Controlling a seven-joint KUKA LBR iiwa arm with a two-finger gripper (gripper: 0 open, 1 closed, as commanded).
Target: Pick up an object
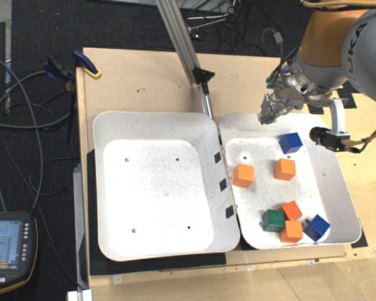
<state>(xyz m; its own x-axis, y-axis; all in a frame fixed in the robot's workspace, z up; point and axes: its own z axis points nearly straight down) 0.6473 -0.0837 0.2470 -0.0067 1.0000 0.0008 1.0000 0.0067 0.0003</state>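
Tool [271,114], finger state indiscernible, poised over the right bin's [338,187] far rim near a blue cube [290,143]: probably light, rigid, best pinched across opposite flat faces.

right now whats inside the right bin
The right bin holds seven blocks: four orange, two blue and one green. The gripper covers the bin's far rim, so what lies there is hidden.
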